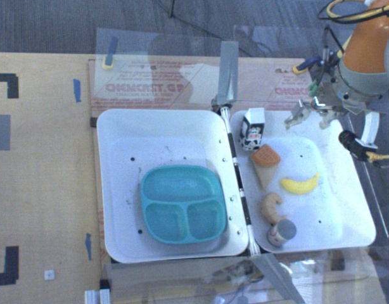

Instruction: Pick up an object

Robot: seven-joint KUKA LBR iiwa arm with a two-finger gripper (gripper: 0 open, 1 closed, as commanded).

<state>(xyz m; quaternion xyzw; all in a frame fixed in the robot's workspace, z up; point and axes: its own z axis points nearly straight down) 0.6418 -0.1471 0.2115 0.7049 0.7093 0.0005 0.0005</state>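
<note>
The right bin (346,220) holds several small objects. A white carton with black patches (253,129) stands at its back left corner. In front of it lies an orange wedge-shaped piece (265,162), and a yellow banana (300,184) rests near the middle. A tan lumpy piece (270,205) and a small grey cup (282,231) sit at the front left. My gripper (310,118) hangs over the bin's back edge, right of the carton and above the banana. Its fingers are spread open with nothing between them.
The left bin (115,170) carries a teal divided plate (182,203) in its front half. A grey upright bar (228,75) stands behind the seam between the bins. The arm's orange band (369,43) and cables fill the upper right corner.
</note>
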